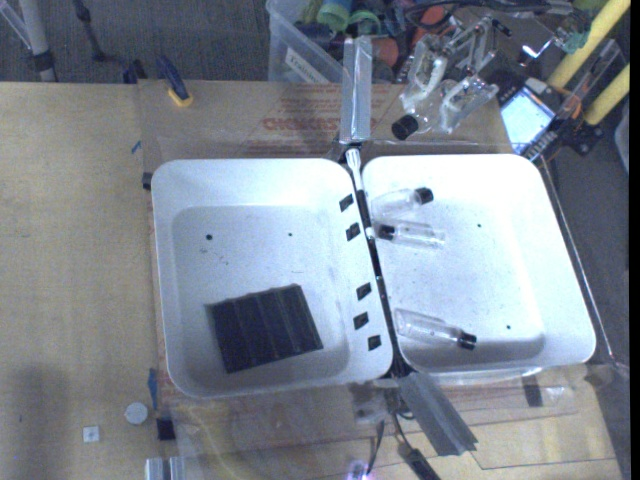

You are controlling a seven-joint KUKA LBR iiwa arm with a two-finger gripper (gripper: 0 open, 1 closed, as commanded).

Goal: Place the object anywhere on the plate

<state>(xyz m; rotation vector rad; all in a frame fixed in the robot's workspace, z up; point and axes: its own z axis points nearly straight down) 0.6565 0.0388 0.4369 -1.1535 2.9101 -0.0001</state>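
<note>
Pale bench boards (70, 218) are shown from above at a slant, with two shallow white bins set side by side and a tub of bright clutter (300, 28) left behind them. A dark ribbed plate (265, 326) is seen lying flat in the near part of the left bin (160, 198), slightly askew. Three clear tubes with black caps are scattered in the right bin (560, 268): a rear tube (400, 199), a middle tube (412, 235) just beside the divider, and a front tube (432, 329). All three are laid roughly across the view, the front one at a slight slant. The gripper (445, 88) is pictured hanging beyond the right bin's back rim, so the rear tube is judged nearest to it, with the plate well apart, across the divider and toward the camera. Which tube is meant cannot be told. The gripper is lost against glare and cables, and whether it is open or closed cannot be told.
</note>
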